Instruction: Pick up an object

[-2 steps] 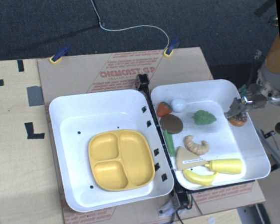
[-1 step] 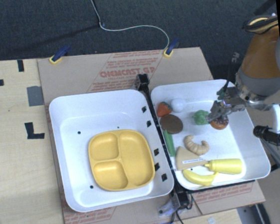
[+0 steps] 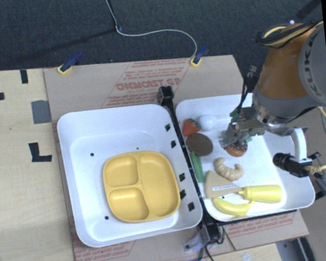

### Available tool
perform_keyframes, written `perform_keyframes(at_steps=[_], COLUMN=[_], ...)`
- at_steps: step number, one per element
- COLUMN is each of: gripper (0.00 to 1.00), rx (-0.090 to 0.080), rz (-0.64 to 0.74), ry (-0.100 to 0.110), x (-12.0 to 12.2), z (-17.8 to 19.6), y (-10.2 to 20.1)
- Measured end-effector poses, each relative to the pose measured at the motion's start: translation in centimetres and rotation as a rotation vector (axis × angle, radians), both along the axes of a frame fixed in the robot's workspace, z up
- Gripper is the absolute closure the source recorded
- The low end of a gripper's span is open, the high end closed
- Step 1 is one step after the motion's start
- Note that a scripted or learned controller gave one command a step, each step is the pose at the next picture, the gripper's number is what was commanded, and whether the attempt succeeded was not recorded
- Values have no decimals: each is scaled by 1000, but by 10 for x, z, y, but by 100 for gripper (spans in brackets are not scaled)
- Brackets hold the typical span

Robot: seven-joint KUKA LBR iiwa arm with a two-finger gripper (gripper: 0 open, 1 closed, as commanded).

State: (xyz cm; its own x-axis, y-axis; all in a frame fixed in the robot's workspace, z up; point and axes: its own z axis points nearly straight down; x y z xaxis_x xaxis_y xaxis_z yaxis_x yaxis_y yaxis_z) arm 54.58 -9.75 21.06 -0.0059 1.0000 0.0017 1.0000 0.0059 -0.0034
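Note:
My gripper (image 3: 236,135) is low inside the right bin (image 3: 275,164), near its middle. Directly under its tip lies a small orange-brown object (image 3: 235,150), touching or nearly touching it. To the left sit a brown round piece (image 3: 200,144), a red piece (image 3: 190,126) and a white ball (image 3: 207,121). In front lie a tan curled pastry (image 3: 229,169), a yellow bottle (image 3: 262,192) and a banana (image 3: 231,208).
The left bin (image 3: 93,135) holds a yellow divided plate (image 3: 140,186). A green stick (image 3: 197,167) lies along the right bin's left wall, and a tan board (image 3: 214,182) sits under the bottle. The arm's grey and orange body (image 3: 288,77) overhangs the right bin's far right side.

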Motion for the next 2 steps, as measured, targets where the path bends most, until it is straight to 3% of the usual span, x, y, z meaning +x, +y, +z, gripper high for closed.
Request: perform_keyframes(at_steps=[1, 2], gripper=[100, 100], rx=[1, -1], rz=[2, -2], ry=[-2, -1], x=[9, 9], z=[6, 4], y=[64, 86])
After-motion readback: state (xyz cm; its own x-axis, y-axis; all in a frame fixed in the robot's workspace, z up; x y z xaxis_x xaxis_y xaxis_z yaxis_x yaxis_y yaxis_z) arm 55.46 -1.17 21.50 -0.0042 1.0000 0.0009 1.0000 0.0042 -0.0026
